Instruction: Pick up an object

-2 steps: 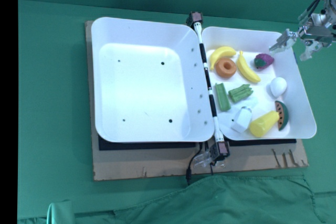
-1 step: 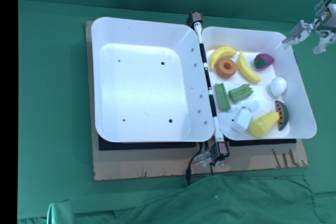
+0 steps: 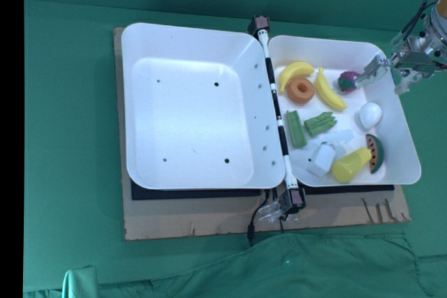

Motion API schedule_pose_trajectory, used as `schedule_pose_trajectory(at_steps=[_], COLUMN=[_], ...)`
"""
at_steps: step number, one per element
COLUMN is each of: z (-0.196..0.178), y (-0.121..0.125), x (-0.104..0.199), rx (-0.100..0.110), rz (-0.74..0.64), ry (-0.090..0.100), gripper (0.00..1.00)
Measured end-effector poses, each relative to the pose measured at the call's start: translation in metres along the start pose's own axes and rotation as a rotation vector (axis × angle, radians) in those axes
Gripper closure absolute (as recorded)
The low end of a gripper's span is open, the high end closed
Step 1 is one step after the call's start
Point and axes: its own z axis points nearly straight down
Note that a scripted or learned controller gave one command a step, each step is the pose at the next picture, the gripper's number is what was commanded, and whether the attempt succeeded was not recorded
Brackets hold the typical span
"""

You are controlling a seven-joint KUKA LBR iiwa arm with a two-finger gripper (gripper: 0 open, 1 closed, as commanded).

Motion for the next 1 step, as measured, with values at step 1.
schedule_pose_trajectory(at_steps=[1], z=[0.0366], y=[-0.015], x=[0.0], rx=[-0.001], rz=[0.0], ry=[0.0], gripper=[0.0])
